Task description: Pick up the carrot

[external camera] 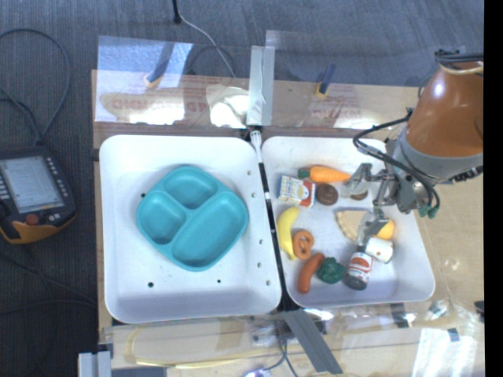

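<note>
My right bin (pixel 409 285) lay crowded. My pincer (pixel 372 199) hung spread and empty over it; the carrot (pixel 328 174) lay just left of it, lengthwise. I judged: shift left, straddle its middle, dodge the small carton (pixel 296 190).

Two white bins (pixel 118 234), one teal plate (pixel 192 217), one carrot (pixel 328 175), one banana (pixel 287 228).

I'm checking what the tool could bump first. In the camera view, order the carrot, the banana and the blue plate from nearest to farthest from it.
From the tool:
1. Carrot, right bin's far side, just left of it.
2. Banana, right bin's left edge.
3. Blue plate, in the left bin.
</note>
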Controlling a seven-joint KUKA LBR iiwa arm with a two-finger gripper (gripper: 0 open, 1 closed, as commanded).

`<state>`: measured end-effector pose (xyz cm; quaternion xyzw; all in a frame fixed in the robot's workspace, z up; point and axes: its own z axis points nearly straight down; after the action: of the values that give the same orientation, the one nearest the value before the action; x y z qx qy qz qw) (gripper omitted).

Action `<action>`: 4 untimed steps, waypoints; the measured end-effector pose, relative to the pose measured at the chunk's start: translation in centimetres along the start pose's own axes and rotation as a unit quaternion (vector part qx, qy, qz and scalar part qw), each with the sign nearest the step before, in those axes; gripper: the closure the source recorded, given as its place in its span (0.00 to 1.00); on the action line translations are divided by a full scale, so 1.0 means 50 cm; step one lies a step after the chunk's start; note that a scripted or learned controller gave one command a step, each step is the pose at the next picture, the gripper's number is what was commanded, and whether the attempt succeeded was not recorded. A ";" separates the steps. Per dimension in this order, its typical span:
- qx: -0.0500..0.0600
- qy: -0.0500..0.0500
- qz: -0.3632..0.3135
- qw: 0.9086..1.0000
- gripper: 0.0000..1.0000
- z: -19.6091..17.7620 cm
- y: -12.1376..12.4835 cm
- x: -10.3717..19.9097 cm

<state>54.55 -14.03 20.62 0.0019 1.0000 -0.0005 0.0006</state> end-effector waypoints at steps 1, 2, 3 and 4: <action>0.001 -0.006 0.011 1.000 0.00 0.162 -0.036 -0.188; 0.001 -0.006 0.032 0.999 0.00 0.231 -0.090 -0.034; 0.000 -0.002 -0.049 0.999 0.00 0.209 -0.112 -0.180; 0.010 0.014 0.086 0.996 0.00 0.225 -0.011 -0.233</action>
<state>66.20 -14.61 9.38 0.0880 0.9960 -0.0106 -0.0135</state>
